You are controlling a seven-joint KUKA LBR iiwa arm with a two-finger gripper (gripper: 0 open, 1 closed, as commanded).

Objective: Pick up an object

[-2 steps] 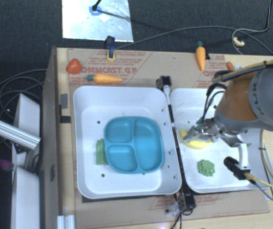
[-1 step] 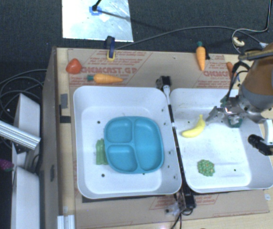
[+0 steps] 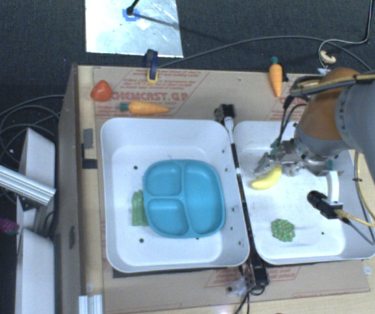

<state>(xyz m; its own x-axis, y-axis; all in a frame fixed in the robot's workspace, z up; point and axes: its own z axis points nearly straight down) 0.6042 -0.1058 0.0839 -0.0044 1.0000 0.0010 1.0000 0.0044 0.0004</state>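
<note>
End effector (image 3: 273,165) right above yellow banana (image 3: 266,178) in rt bin (image 3: 305,250); finger state can't tell.

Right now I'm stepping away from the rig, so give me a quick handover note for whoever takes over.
Pincer: low in the right bin, at the upper end of the yellow banana. The view does not settle whether it grips the banana.
Job's things: the banana lies on the right bin's floor near the divider; a green bumpy piece lies nearer the front of that bin. The left bin holds a blue divided plate with a green item at its left edge.
Done: the pincer is down at the banana.
Left: confirm a grip, then lift; nothing is up yet.
</note>
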